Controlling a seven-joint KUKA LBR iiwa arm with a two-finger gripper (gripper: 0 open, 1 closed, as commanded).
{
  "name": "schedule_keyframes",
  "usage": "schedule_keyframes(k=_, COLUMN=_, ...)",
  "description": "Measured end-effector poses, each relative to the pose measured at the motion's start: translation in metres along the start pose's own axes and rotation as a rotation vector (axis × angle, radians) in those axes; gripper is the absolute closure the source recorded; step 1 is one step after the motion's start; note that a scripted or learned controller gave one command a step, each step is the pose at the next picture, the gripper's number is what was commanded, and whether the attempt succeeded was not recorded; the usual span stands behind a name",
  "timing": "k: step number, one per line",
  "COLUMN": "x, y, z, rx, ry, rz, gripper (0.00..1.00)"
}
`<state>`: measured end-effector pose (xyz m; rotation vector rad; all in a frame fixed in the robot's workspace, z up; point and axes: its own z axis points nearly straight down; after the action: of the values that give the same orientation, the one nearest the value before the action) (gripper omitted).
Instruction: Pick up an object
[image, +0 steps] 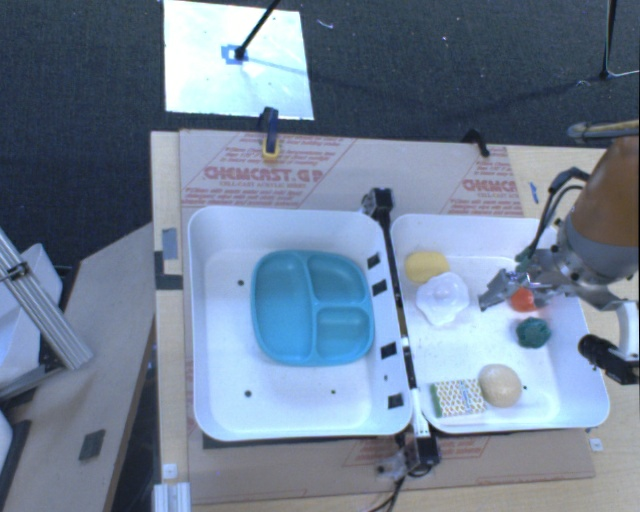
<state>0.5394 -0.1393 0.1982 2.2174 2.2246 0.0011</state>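
Note:
The right bin (560, 410) holds several small objects. A yellow lemon-like piece (427, 266) lies at its back left, with a white lumpy object (442, 298) just in front of it. Further right are a small red-orange ball (523, 299) and a dark teal ball (533, 333). Near the front are a beige egg shape (500, 384) and a small patterned block (458, 398). My gripper (503, 291) hangs low over the right bin's middle right, right against the red-orange ball, which it partly hides.
The left bin (220, 400) holds a blue divided plate (308, 307). A black-clipped divider (392, 310) runs between the bins. The arm's orange band (615, 190) and a black part (608, 357) overhang the right bin's right rim.

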Motion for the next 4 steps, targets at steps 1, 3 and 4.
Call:
schedule_keyframes(k=1, x=-0.001, y=0.002, z=0.041, rx=0.002, ry=0.000, rz=0.002, gripper=0.00)
schedule_keyframes(k=3, x=0.005, y=0.009, z=0.114, rx=0.001, ry=0.000, rz=0.003, gripper=0.00)
schedule_keyframes(k=4, x=0.005, y=0.010, z=0.103, rx=-0.002, ry=0.000, rz=0.004, gripper=1.00)
